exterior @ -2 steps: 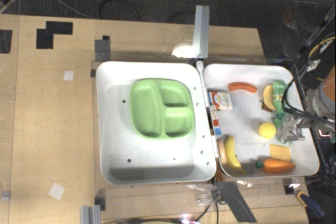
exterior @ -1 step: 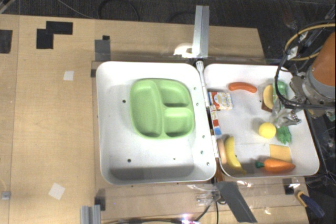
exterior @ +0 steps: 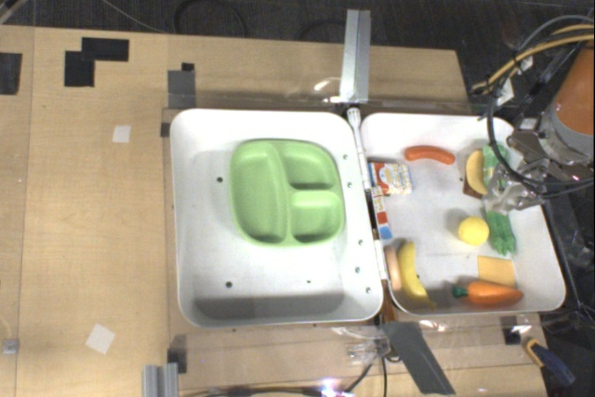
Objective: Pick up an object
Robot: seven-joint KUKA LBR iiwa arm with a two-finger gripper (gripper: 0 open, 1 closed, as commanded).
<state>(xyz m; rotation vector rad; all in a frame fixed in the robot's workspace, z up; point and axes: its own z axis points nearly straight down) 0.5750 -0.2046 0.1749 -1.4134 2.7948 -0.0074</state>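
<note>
A green vegetable is seen in the right bin, long axis running roughly top to bottom, just beside the lemon. Its upper end is hidden beneath the gripper, directly above it. Finger state cannot be told. 1 carrot is cut partly by shadow.

A divided tray lies in the left bin.

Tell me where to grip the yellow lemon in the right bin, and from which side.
Grip the lemon across its round middle, coming straight down from above. It sits apart from its neighbours on bare bin floor, so fingers likely fit on its left and right; the green piece lies close on its right.
</note>
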